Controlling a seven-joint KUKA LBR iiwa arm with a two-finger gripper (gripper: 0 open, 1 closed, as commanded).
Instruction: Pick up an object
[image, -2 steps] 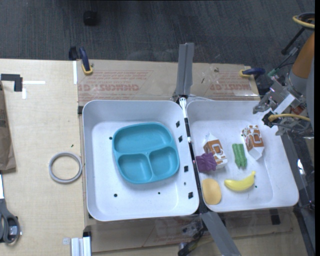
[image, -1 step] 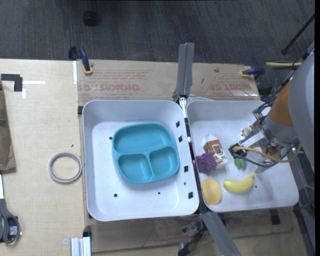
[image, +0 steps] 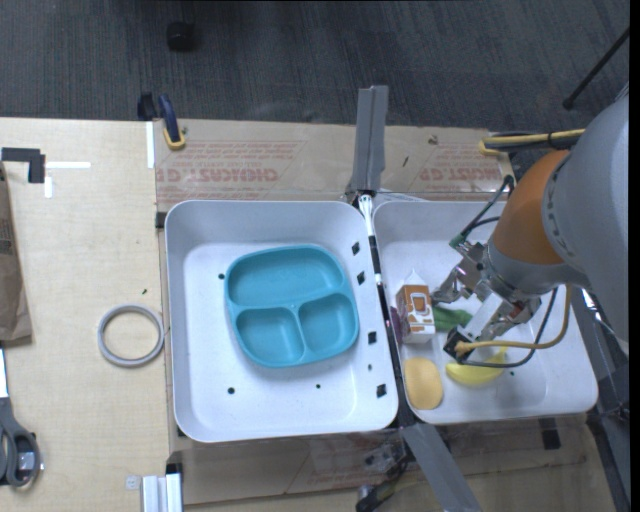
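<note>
The right bin (image: 560, 395) holds a small orange and white carton (image: 414, 306), a green item (image: 447, 318) beside it, a yellow banana (image: 474, 374) and a tan oval piece (image: 423, 384). My gripper (image: 455, 296) hangs low in this bin, just right of the carton and over the green item. Nothing is seen held in it. The wrist hides part of the bin floor behind it.
The left bin (image: 190, 330) bears a blue divided plate (image: 291, 304). A grey divider post (image: 370, 140) stands between the bins at the back. On the bench to the left lie a tape ring (image: 131, 334) and scissors (image: 18, 452).
</note>
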